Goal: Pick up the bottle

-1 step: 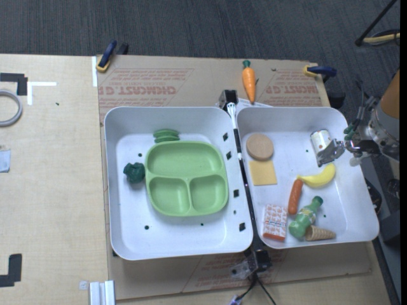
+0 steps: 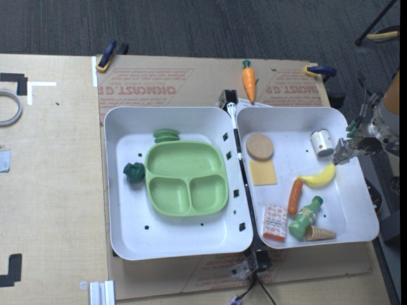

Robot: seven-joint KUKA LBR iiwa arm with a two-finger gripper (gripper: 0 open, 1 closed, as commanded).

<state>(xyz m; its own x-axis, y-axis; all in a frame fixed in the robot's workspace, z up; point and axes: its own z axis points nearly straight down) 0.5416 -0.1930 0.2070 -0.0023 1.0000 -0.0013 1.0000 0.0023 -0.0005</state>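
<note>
Crowded around the green bottle (image 2: 304, 218) near the front edge of the right bin (image 2: 356, 230): ice-cream cone (image 2: 320, 234) touching at its front, small carton (image 2: 275, 223) just beside toward the left bin, sausage (image 2: 295, 196) and banana (image 2: 319, 176) close behind. Open bin floor toward the right wall and front right corner. Bare floor also mid-bin, between cheese slice (image 2: 262, 172) and silver can (image 2: 321, 142).

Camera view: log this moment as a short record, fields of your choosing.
target: green bottle, lying tilted near the front of the right bin
touching or beside it: ice cream cone at its base, small carton to its left, carrot stick above
tool: over the right bin's right edge, beside the banana and a silver can; apart from the bottle
left bin: green divided plate, broccoli
status: bottle not yet picked up
</note>
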